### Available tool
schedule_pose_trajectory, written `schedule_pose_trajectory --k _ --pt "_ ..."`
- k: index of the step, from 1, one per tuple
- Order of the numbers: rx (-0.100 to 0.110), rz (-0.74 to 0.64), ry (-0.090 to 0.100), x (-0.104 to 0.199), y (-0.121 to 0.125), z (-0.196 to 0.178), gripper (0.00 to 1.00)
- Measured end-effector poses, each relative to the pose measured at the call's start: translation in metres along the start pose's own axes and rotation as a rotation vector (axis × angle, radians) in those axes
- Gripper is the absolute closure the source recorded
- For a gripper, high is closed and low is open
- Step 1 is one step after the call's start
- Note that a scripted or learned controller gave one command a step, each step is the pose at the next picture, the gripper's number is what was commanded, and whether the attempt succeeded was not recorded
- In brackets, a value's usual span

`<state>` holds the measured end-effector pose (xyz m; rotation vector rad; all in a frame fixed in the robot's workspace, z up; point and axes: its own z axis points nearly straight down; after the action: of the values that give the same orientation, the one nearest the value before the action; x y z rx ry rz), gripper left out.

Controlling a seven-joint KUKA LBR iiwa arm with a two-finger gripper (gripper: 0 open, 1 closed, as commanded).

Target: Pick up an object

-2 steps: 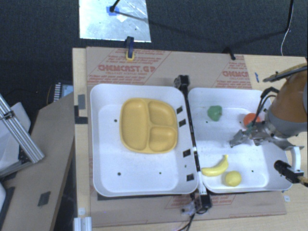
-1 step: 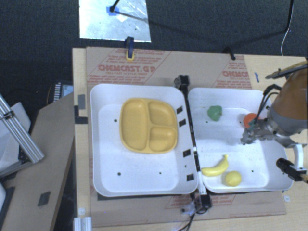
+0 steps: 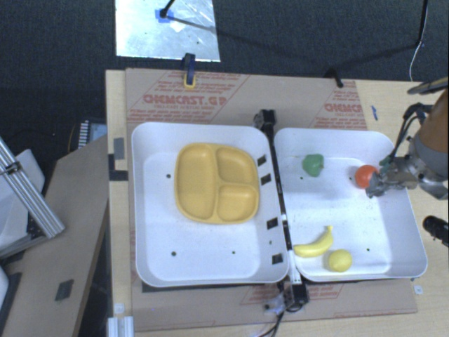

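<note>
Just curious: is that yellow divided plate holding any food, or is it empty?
Empty. All three compartments of the plate show bare yellow; the banana, lemon, green and orange pieces lie in the right bin.

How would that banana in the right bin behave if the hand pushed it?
The banana is curved and lies flat, so it would likely pivot or slide, not roll. It looks smooth, perhaps plastic, so probably light and slippery. Pushed rightward, it may bump the yellow lemon beside it.

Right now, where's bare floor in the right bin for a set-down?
Right bin: bare middle, bordered by green object above, banana and lemon below. Crowded at the right wall, pincer beside the orange-red ball.
</note>
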<state>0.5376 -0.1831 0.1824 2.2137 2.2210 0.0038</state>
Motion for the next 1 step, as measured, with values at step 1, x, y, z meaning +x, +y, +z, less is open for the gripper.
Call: schedule_pose_trajectory --k 1 --pt "-0.002 -0.002 0.0 0.0067 0.0047 -0.0616 1.0"
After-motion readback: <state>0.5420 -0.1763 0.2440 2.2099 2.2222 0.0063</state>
